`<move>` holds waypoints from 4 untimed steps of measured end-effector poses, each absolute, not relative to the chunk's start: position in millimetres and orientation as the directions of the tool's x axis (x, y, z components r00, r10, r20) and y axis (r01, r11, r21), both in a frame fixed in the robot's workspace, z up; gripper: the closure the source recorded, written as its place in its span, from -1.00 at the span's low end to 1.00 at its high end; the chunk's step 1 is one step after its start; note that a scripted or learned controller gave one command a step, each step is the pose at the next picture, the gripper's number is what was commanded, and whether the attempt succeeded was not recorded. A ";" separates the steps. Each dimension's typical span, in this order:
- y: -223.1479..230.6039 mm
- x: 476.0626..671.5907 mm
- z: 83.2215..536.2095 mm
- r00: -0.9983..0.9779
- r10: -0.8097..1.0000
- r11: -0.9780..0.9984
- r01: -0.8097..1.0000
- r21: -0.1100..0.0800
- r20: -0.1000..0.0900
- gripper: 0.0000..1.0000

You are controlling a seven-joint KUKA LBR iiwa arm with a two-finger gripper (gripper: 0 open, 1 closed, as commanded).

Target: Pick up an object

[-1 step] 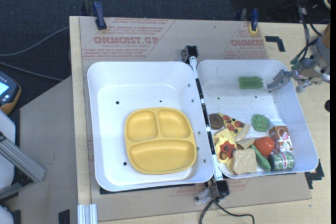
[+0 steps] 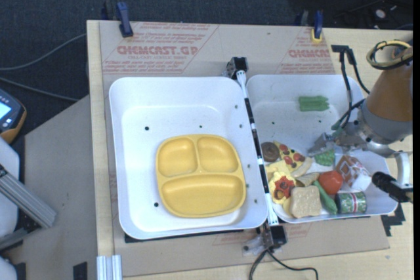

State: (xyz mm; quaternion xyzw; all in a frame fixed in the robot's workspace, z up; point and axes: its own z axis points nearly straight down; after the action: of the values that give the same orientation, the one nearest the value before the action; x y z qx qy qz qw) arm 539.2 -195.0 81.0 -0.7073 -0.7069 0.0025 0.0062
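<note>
Candidate objects are all in the right bin (image 2: 289, 92), piled toward its near edge: a pizza slice (image 2: 287, 155), a yellow piece with red bits (image 2: 282, 181), a bread slice (image 2: 306, 202), a red tomato-like piece (image 2: 330, 181), a small can with a green label (image 2: 353, 202), a green leafy piece (image 2: 324, 157). One green item (image 2: 313, 103) lies alone near the far wall, well apart from the pile. That one looks like the easiest pick, since nothing touches it.

Gripper (image 2: 333, 140) is down inside the right bin, just above the leafy piece and at the far edge of the pile. Fingers look like thin grey metal pointing left; I cannot tell how far open they are, and nothing visibly sits between them. So no grasp to claim.

Arm comes in from the right, orange band (image 2: 392, 92) above the wrist, so it is leaning over the bin's right wall (the pile sits close to that side, short reach).

My read: it is in approach or descent on the leafy piece or its neighbours. Risk is clutter, as items touch or overlap, so the fingers may nudge instead of closing on one.

Left bin (image 2: 131, 101) holds only a yellow divided plate (image 2: 200, 175), centred, three compartments, nothing in them. Likely the drop target, not a pick target.

Both bins sit side by side on the tabletop (image 2: 98, 141), joined by a black clip strip (image 2: 252, 134) so they don't slide.
</note>
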 end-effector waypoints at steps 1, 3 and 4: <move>-196.9 545.6 100.3 0.000 1.000 0.001 1.000 0.008 -0.002 1.00; -209.8 514.2 136.1 0.002 1.000 -0.002 1.000 -0.010 0.004 1.00; -210.8 518.0 140.1 0.000 1.000 0.000 1.000 0.000 0.000 -1.00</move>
State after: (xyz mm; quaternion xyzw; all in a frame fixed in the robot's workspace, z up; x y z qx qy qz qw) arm 518.0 -210.8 140.1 -0.7072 -0.7070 0.0000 0.0000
